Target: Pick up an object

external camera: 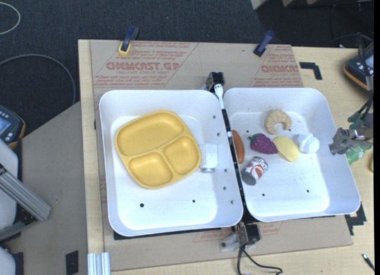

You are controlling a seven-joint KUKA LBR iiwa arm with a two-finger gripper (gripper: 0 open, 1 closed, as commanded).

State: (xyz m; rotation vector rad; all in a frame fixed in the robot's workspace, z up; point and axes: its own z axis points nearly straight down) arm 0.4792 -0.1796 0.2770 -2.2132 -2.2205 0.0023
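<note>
**Two bins, one thing to be picked**

Two white bins are set side by side on the table point(178, 60). A yellow tray point(157, 148) and a small clear cup point(209, 157) lie in the left bin point(119, 208). The right bin point(309, 202) holds the toys: a croissant point(278, 120), a purple grape bunch point(263, 144), a lemon point(286, 148), a white piece point(308, 144), a little can point(255, 169) and a hot dog point(238, 145) by the middle wall. The pincer point(343, 141) is seen at the table's right edge, just outside the right bin. It cannot be told if it is open or closed. Nothing is seen held in it. A toy with space around it, like the can, should be picked. The pincer should be brought straight down over its middle.
</note>
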